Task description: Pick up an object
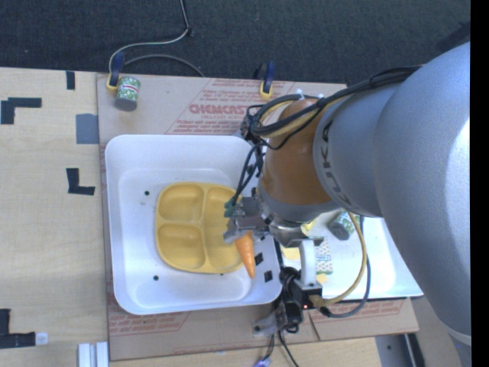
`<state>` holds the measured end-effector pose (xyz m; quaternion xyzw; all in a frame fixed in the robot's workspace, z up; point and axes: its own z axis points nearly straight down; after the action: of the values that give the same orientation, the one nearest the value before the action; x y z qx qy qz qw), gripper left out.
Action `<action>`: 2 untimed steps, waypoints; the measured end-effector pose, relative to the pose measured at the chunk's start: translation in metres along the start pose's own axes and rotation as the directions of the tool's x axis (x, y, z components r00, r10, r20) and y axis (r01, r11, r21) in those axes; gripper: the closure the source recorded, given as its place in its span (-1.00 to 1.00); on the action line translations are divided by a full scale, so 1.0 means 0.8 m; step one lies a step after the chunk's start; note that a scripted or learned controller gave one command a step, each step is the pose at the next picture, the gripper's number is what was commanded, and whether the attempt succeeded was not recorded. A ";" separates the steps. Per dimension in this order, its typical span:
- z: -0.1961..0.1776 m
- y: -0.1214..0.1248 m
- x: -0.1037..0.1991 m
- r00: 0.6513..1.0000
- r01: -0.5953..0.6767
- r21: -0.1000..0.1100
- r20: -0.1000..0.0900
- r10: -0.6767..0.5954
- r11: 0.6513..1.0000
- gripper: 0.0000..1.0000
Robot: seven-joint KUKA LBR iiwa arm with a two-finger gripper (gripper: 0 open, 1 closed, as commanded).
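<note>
While the grey arm [382, 144] reaches in from three o'clock, its gripper [243, 224] is seen over the left bin [130, 228]. An orange carrot [246, 254] hangs just below it at six o'clock, beside the yellow divided plate [187, 226]; whether it is gripped cannot be told.

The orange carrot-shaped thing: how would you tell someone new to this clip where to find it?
Start at the left white bin, which holds a yellow divided tray. Go to the tray's right edge, under the arm's wrist, where the gripper hangs. The carrot sits just below it, a small orange cone pointing toward the bin's near wall, the one orange item beside the pale yellow tray.
</note>
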<state>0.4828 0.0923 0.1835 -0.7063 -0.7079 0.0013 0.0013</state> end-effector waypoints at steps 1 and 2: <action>-0.001 0.057 -0.028 1.000 -0.002 -0.001 0.001 0.002 1.000 1.00; -0.047 0.037 0.054 1.000 0.001 -0.002 -0.001 -0.001 1.000 1.00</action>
<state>0.5121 0.1358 0.2210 -0.7059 -0.7083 0.0004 0.0009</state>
